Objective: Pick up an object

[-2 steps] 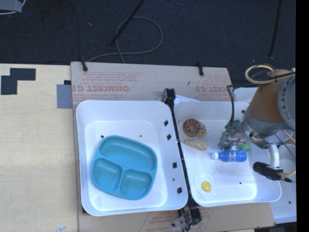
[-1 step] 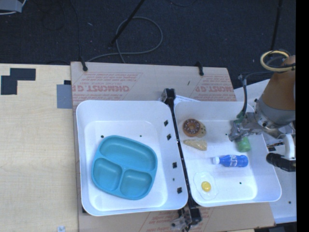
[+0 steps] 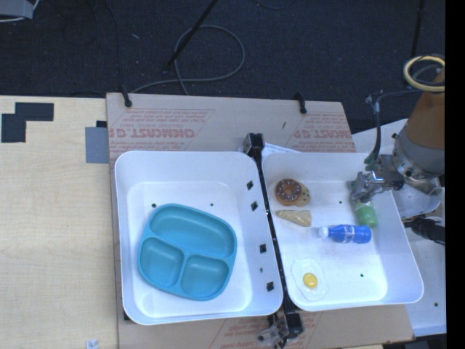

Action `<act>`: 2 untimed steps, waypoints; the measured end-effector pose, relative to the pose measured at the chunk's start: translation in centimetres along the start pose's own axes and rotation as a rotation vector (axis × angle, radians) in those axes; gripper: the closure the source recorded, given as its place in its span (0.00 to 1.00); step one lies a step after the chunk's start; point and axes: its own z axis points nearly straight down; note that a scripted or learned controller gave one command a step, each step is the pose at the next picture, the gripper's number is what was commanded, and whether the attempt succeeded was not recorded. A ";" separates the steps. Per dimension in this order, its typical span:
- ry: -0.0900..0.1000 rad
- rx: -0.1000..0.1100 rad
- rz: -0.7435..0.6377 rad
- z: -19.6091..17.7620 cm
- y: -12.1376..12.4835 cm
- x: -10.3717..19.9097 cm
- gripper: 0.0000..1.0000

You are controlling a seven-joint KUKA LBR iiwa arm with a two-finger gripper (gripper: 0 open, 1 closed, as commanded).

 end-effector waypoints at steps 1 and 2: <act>0.000 0.000 0.000 -3.8 0.1 -0.1 1.00; 0.003 0.005 -0.003 -4.1 0.3 5.7 1.00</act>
